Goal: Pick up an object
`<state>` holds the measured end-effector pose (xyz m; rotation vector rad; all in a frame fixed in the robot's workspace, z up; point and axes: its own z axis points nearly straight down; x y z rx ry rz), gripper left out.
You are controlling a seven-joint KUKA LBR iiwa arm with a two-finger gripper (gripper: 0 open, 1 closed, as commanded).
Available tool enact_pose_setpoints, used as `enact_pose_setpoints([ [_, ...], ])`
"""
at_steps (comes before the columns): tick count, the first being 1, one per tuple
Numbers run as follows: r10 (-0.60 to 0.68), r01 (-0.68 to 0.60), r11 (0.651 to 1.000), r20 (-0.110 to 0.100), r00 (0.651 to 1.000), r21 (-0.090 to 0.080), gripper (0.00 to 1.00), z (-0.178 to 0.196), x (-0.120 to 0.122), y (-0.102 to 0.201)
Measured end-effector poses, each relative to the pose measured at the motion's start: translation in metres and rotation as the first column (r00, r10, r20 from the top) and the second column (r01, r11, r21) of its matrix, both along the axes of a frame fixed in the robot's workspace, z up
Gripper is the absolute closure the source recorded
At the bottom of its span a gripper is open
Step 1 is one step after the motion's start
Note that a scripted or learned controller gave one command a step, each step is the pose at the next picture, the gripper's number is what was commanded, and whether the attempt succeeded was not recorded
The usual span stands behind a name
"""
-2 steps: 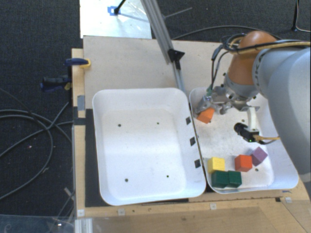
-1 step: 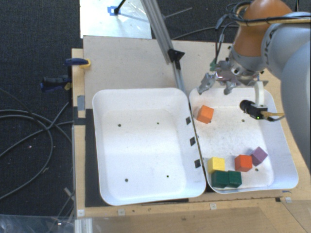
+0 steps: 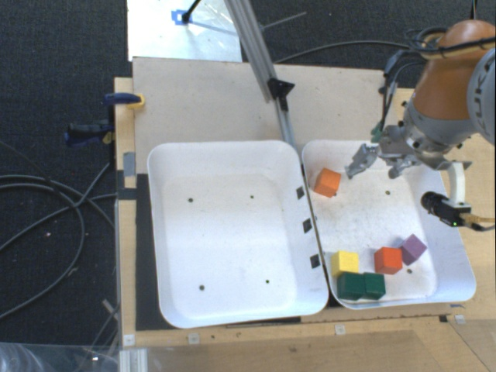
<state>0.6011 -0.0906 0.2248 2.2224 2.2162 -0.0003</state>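
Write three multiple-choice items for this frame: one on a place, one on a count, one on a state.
1. Where is the orange block?
A. In the left bin
B. In the right bin, near its upper left corner
C. On the bench outside the bins

2. How many blocks lie in the right bin?
A. Three
B. Five
C. Eight

3. What is the pincer doing?
A. Hanging open with nothing in it
B. Gripping the purple block
C. Gripping the yellow block

Answers:
1 B: it lies apart from the others, beside the dividing wall.
2 B: orange, yellow, red, purple and green.
3 A: its fingers are spread, with only the bin floor between them.
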Motion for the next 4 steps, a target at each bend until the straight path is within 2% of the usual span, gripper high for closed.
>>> enact_pose_setpoints([
  [1,0.011,-0.011,1.0,-0.001,1.0,0.004,0.0,0.014,-0.029,0.038],
  [2,0.002,-0.002,1.0,0.002,1.0,0.001,0.0,-0.116,0.026,-0.029],
  [3,0.003,-0.003,1.0,0.022,1.0,-0.001,0.0,-0.118,0.076,-0.009],
  [4,0.005,-0.005,1.0,0.001,1.0,0.004,0.0,-0.03,-0.021,0.019],
])
